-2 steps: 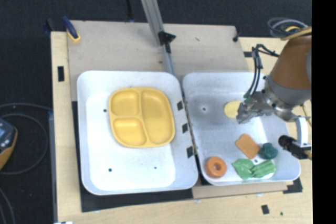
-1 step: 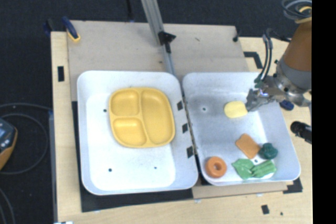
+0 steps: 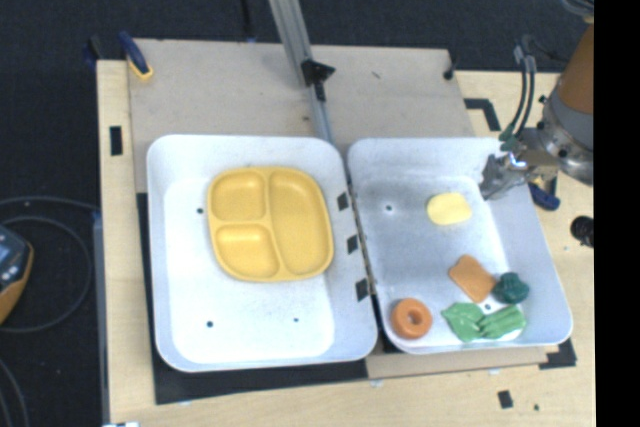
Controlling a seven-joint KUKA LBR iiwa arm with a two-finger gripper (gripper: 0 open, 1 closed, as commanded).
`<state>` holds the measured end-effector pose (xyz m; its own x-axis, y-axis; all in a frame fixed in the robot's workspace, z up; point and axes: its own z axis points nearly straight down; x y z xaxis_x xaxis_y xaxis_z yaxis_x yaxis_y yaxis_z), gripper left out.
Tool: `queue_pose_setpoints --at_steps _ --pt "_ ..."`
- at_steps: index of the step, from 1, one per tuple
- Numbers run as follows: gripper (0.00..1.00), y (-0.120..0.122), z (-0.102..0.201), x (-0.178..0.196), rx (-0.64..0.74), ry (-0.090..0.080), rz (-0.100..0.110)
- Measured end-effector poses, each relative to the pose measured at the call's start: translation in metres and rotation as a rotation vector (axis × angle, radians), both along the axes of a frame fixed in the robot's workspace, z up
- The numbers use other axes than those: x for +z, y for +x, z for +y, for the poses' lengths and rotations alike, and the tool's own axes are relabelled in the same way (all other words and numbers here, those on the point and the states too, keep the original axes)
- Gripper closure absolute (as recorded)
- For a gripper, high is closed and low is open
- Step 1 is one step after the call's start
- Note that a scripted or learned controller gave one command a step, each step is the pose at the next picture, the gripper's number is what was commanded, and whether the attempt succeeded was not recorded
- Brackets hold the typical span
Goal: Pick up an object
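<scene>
The right bin (image 3: pixel 400 177) holds several small objects. A pale yellow lump (image 3: pixel 449 209) lies near its middle right. An orange block (image 3: pixel 471 277), a dark green piece (image 3: pixel 512 289), a light green leafy piece (image 3: pixel 483 322) and an orange ring (image 3: pixel 410 317) lie along its front. My gripper (image 3: pixel 497 177) hangs at the bin's far right edge, a short way right of and above the yellow lump, with nothing seen between its fingers.
The left bin (image 3: pixel 180 315) holds a yellow divided plate (image 3: pixel 271 222). A slanted metal pole (image 3: pixel 285 5) rises behind the bins. The arm's wrist (image 3: pixel 572 115) comes in from the right edge.
</scene>
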<state>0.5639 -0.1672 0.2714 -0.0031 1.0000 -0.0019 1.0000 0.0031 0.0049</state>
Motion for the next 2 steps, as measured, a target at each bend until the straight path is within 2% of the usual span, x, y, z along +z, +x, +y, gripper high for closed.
queue_pose_setpoints --at_steps 1,2 --pt "1.00 -0.003 0.048 -0.013 0.003 0.002 0.004" --pt "1.00 -0.019 0.103 -0.019 0.004 0.002 0.004"
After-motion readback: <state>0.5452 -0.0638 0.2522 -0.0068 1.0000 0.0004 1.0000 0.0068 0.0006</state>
